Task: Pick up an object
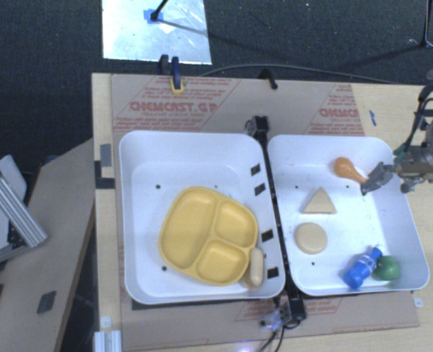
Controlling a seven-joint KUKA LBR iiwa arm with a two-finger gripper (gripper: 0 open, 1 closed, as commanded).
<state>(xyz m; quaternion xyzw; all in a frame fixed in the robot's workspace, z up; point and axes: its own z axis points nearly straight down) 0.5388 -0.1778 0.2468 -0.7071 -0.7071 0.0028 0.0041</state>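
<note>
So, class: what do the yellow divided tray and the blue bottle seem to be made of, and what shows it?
Yellow tray: probably moulded plastic, matte to slightly glossy; its even colour and rounded compartment ridges suggest it.
Blue bottle: likely plastic as well, with saturated colour and a soft shine; it is too small to tell more.

Setting: robotics lab.
Evidence: bench (392,97) carrying two white bins (201,144), clamp (176,75) on board edge, cables (311,70), aluminium rail (7,200), dark carpet (40,50).
</note>
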